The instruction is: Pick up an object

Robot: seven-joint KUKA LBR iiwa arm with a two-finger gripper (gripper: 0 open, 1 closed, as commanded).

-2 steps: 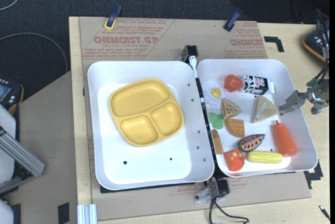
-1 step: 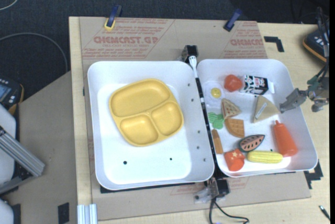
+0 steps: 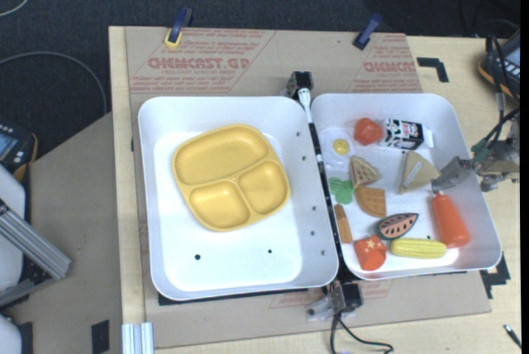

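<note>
The right bin (image 3: 468, 127) holds several toy foods. Among them are a red tomato (image 3: 368, 130), a black-and-white carton (image 3: 402, 131), a tan wedge (image 3: 417, 172) and an orange carrot (image 3: 449, 220). A yellow corn cob (image 3: 418, 247), a dark slice (image 3: 397, 223) and a red piece (image 3: 370, 253) lie near the bin's front. My gripper (image 3: 461, 171) shows as a small grey shape low at the bin's right side, just right of the wedge and above the carrot's top. I see nothing held in it.
The left bin (image 3: 165, 245) carries a yellow divided plate (image 3: 230, 177). A fried egg (image 3: 340, 147), a sandwich triangle (image 3: 362, 172), a green piece (image 3: 340, 189) and a waffle (image 3: 371, 200) crowd the right bin's left half. Cables (image 3: 498, 133) hang at the far right.
</note>
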